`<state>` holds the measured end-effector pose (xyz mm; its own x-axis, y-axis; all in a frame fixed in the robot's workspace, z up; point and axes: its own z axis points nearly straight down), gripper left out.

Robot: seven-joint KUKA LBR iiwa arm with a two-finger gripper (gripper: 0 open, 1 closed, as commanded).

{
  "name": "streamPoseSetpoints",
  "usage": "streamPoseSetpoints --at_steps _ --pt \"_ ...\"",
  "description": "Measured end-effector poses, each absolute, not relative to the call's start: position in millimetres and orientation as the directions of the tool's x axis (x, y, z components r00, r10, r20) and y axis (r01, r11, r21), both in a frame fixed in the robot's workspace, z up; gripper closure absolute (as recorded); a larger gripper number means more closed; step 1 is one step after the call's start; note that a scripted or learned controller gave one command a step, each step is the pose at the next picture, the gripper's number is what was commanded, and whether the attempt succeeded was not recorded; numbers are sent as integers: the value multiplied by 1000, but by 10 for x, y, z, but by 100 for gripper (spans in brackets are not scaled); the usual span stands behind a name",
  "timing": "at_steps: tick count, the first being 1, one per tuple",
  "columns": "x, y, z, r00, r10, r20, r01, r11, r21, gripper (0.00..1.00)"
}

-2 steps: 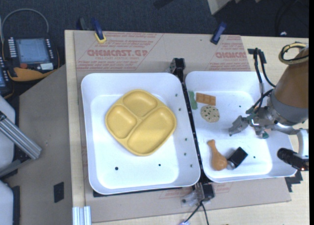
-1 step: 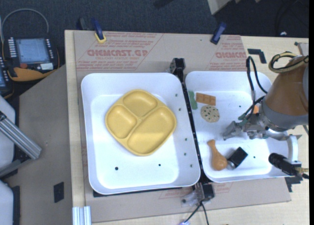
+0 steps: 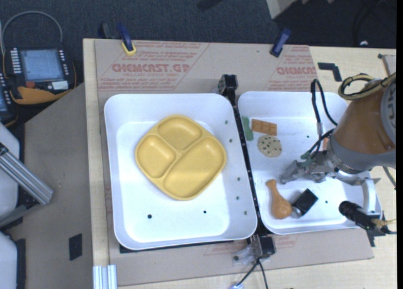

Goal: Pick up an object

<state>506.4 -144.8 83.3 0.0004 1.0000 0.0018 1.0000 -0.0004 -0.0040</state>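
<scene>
The gripper, finger state impossible to judge here, hangs low in the right bin, likely placed for picking the drumstick just below or cookie just above.

Toy drumstick, cookie, right bin

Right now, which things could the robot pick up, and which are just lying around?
Could pick up, all in the right bin:
orange wafer
round cookie
toy drumstick
small black block
green piece

Just lying around:
yellow divided plate in the left bin
blue clamps
handheld controller
</scene>
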Motion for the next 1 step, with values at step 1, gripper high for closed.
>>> streamPoseSetpoints --at_steps 1 --pt "5074 -1451 952 1 1000 0 1000 -1 1 100"
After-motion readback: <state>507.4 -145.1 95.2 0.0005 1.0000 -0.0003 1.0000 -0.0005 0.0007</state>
